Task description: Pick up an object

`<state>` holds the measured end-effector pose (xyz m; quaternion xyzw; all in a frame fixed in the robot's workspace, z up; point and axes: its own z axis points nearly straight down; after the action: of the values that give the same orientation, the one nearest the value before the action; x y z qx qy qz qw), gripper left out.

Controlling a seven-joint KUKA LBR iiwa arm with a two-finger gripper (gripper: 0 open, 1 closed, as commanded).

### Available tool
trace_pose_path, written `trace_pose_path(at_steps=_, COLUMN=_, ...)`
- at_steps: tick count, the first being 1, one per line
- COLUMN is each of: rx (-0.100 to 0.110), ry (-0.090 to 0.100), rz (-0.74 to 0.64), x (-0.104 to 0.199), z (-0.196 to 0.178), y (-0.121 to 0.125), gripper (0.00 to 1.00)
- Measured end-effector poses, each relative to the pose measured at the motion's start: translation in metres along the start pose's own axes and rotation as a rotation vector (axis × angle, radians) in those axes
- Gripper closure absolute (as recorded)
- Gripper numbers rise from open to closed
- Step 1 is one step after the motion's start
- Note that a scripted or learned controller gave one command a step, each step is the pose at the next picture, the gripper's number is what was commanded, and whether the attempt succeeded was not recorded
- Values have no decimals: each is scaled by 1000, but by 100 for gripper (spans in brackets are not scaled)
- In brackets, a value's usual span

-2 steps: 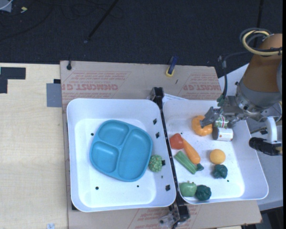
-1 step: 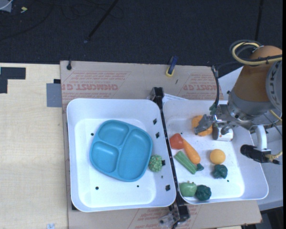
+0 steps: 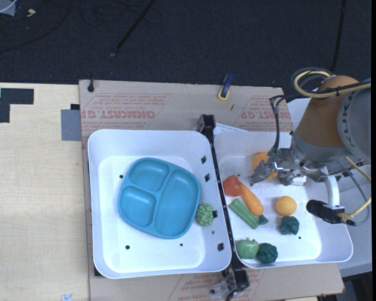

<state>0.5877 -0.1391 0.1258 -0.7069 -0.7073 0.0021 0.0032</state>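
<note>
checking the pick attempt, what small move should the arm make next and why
Probably a short descent onto the orange piece in the right bin. The claw sits right beside that piece at the bin's upper part, with nothing visibly between its tips, so closing there looks nearest.

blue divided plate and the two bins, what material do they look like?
Blue plate: looks like moulded plastic, matte to satin; uniform colour, rounded compartment ridges, only soft highlights. White bins, left and right: probably thin formed plastic, smooth and slightly glossy; rounded corners, rolled rims. The look alone cannot rule out melamine for the plate.
</note>
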Motion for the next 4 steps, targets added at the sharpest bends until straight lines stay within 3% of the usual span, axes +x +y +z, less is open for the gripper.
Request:
trace_pose_path(at_steps=1, rx=-2, ry=-1, rz=1, x=2, z=41, y=0, gripper=0)
trace_pose_path(at_steps=2, rx=-2, ry=0, rz=5, x=1, z=28, y=0, gripper=100)
trace_pose_path(at_steps=4, rx=-9, ry=-1, rz=0, x=2, z=-79, y=8, gripper=100)
